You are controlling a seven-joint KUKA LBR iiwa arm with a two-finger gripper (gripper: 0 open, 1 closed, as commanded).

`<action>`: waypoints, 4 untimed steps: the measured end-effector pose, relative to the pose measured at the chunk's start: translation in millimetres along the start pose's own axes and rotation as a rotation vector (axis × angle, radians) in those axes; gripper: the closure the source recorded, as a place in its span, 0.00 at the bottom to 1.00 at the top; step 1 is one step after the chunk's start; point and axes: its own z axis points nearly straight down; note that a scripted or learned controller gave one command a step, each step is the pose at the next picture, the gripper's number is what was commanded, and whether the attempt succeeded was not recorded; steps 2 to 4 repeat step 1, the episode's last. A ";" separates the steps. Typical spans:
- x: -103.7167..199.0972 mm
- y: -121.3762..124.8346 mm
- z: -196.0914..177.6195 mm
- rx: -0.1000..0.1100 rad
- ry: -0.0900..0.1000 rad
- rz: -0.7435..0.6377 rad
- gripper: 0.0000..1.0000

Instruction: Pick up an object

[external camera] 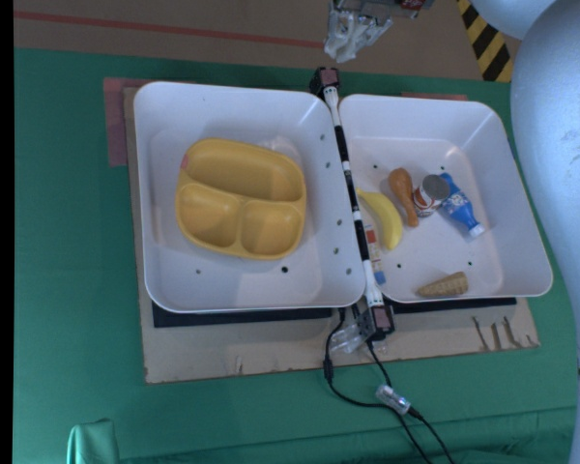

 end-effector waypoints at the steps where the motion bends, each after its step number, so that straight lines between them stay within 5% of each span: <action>1: 51.8 -0.2 -19.1 0.001 0.000 0.000 1.00; 4: 51.8 -0.2 -19.1 0.001 0.000 0.000 1.00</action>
